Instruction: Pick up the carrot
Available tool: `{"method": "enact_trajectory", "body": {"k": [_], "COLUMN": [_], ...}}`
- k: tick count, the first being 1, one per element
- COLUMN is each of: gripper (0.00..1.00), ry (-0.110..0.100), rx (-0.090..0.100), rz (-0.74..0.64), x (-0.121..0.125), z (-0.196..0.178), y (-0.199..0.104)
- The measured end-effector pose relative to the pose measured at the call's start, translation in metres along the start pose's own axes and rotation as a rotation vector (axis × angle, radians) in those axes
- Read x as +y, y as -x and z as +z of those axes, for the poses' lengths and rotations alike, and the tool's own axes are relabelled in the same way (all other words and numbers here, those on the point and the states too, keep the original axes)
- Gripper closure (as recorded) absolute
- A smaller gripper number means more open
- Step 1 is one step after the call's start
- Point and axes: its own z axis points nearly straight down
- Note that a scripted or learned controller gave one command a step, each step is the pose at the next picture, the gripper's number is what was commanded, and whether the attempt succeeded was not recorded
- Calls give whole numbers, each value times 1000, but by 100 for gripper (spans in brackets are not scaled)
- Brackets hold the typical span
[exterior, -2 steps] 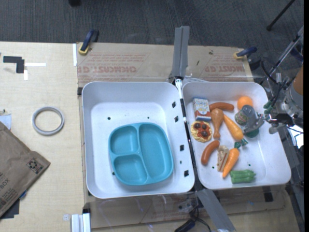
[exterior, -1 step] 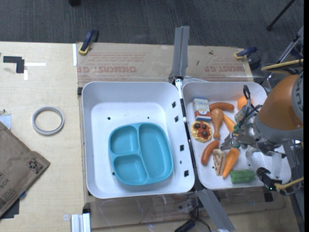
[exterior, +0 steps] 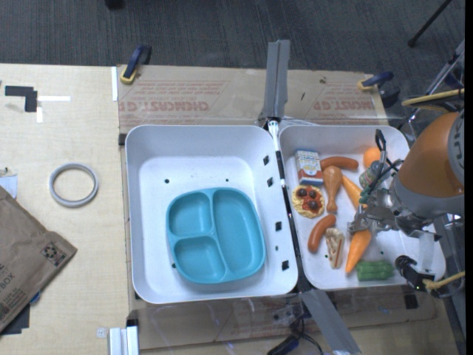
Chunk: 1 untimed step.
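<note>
the bench point(exterior: 74, 124) is light wood. two white bins sit side by side on it, the left bin point(exterior: 140, 198) and the right bin point(exterior: 314, 276). a tape ring point(exterior: 74, 184), a brown box point(exterior: 26, 261) and cardboard point(exterior: 244, 98) lie there too.

This was a robotics lab: a pale wooden bench point(exterior: 59, 124) stood on dark grey carpet point(exterior: 222, 13), taped brown cardboard point(exterior: 199, 98) was held by blue-and-yellow clamps point(exterior: 136, 61), and two shallow white plastic bins point(exterior: 140, 198) held toy food.
</note>
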Motion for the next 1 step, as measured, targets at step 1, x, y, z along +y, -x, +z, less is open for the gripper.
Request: {"method": "enact_trajectory", "body": {"k": [1], "gripper": [100], "ry": [4], "rx": [1], "rz": [239], "x": [-37], "z": [-94], "y": [-59]}}
